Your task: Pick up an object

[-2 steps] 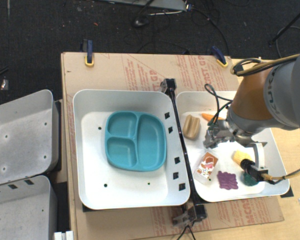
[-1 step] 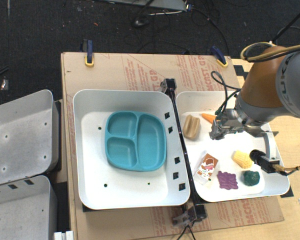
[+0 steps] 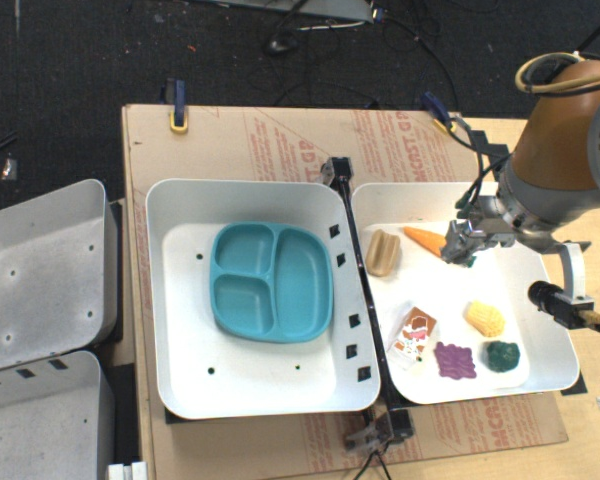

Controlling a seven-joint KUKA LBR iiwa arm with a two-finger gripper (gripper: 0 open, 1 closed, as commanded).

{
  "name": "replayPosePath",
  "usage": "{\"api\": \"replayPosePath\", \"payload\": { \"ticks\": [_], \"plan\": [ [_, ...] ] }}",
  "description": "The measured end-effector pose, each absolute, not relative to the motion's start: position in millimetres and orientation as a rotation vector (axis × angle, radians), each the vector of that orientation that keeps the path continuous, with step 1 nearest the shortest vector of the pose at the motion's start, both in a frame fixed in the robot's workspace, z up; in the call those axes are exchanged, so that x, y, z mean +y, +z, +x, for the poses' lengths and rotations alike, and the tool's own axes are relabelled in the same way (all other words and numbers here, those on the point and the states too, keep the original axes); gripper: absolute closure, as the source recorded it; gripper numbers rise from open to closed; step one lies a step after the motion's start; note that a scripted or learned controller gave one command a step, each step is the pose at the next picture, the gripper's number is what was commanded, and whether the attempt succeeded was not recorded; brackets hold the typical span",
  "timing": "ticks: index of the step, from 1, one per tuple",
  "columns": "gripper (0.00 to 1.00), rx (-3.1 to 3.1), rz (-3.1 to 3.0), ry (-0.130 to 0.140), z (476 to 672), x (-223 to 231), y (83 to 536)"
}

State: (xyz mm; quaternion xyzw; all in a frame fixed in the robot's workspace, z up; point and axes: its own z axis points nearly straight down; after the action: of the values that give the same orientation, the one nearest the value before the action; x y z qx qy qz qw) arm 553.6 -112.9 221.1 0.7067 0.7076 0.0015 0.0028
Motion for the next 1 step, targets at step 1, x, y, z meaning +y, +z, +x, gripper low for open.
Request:
{"api": "replayPosePath", "payload": {
  "ticks": [1],
  "plan": [
    [1.0, 2.222, 2.216, 0.003, 554.6, -113.0, 246.0]
  ]
}}
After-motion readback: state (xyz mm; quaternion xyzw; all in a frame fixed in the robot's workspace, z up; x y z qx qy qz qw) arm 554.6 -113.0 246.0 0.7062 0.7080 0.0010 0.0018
